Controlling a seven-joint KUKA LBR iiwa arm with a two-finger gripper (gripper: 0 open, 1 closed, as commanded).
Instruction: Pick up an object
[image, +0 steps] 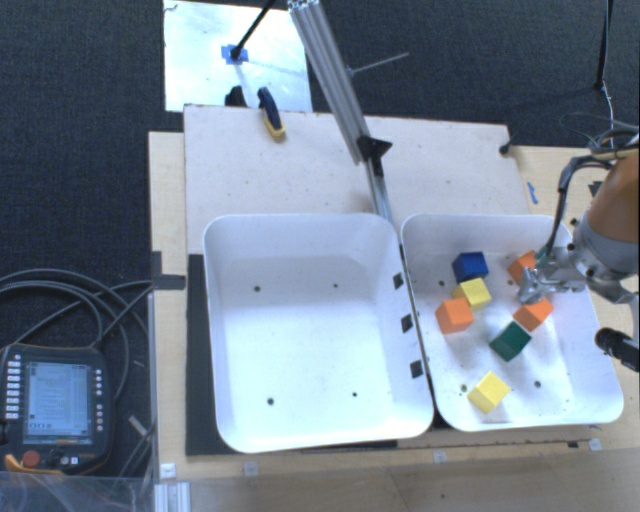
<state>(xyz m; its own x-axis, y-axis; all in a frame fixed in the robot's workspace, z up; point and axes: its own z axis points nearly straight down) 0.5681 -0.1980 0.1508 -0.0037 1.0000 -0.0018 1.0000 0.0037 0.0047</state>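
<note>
The right bin (590, 395) holds seven blocks, crowded into its upper and middle part. There is one blue block (470, 266) near 12 o'clock of the cluster, with a small yellow block (476, 292) touching it just below, and a larger orange block (454, 315) at 8 o'clock of that pair. A green block (510, 341) lies near the bin's middle, and a second yellow block (489, 391) sits apart at 6 o'clock, near the front rim with bare floor around it. Two more orange blocks sit by the gripper (534, 287): one (521, 265) at its 11 o'clock, partly hidden by it, and one (533, 313) just below at 6 o'clock. That makes three orange, two yellow, one blue, one green. The arm (610, 225) reaches in from 3 o'clock over the bin's right rim, and the gripper hangs low between the two orange blocks; whether the fingers are spread or closed, or grip anything, I cannot tell. The left bin (225, 330) offers a wide open floor, its right wall touching the right bin's left wall. On the desk (450, 165) behind the bins there is bare board. A teach pendant (55, 405) lies at 8 o'clock, off the desk's left edge.
</note>
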